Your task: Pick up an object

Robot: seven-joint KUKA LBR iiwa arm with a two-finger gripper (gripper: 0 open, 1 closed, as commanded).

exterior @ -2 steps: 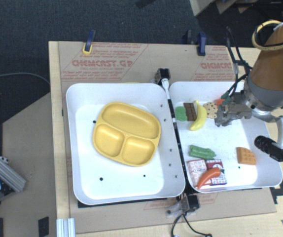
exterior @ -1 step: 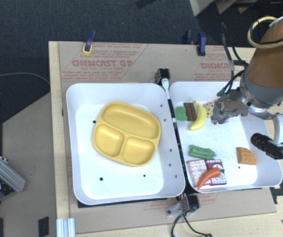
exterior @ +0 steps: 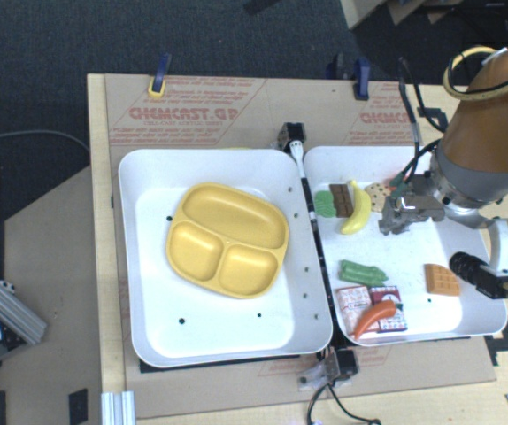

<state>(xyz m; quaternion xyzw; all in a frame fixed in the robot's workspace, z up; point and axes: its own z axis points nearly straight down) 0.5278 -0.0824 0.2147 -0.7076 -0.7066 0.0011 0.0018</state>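
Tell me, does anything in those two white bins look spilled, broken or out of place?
Nothing stands out. The yellow divided plate lies flat in the left bin; the toy foods in the right bin, like the banana and waffle, are loosely scattered.

Yellow tray (exterior: 227,239); yellow banana (exterior: 357,217); green pepper (exterior: 362,273); orange waffle (exterior: 442,280); white bins (exterior: 148,308).

Bright even overhead light, soft shadows, mild glare on white bins (exterior: 139,264), slightly grainy
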